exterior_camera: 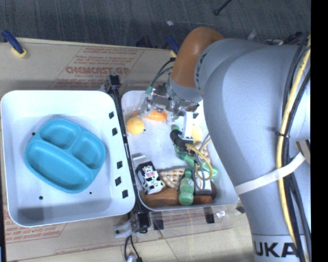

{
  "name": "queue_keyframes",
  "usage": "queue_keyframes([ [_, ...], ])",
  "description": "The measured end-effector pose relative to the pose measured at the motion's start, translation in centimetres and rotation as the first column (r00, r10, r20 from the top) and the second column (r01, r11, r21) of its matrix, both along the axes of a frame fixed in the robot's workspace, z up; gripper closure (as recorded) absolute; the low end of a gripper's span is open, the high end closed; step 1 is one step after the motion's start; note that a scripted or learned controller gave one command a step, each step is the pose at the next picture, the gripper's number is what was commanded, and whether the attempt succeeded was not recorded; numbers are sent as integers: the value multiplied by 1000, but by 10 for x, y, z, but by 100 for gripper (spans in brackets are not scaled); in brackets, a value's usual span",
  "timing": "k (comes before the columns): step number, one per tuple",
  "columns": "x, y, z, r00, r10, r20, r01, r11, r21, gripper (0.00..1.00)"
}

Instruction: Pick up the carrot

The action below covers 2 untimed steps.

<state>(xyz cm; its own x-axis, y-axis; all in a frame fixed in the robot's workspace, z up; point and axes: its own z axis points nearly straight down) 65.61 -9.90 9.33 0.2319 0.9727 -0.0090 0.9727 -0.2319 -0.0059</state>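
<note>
Carrot (157, 116) first: from my station I see it as a small orange piece lying in the right bin (153, 149), up at the far end of it, close to the wall that divides the two bins. The claw (163, 108) hangs right over it, the orange just showing under the near edge of the claw. The arm's bulk and the wrist hardware hide the tips from me, so I cannot tell whether the claw is spread, pressed together or pinching the carrot, nor whether it touches the carrot at all.

Just beside the carrot, on the side nearer me and toward the divider, sits a yellow ball (135, 125), apart from the claw. The rest of the right bin's load is crowded at the near end, well apart from the carrot: a black-and-white cow-patterned toy (148, 179), a tan ridged shell-like piece (173, 174) next to it, a green bottle (186, 190), and a long brown piece (161, 199) along the near wall.

The left bin (11, 113) holds a blue divided plate (65, 154), lying flat around its middle. Both bins rest on a brown printed sheet (60, 64) covering the desk.
</note>
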Motion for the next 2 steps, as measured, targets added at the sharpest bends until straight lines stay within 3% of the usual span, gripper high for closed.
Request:
queue_keyframes([
  [1,0,5,9,1000,10,-9,-10,1000,7,100],
  [2,1,-3,13,1000,11,-3,-11,1000,-10,0],
])
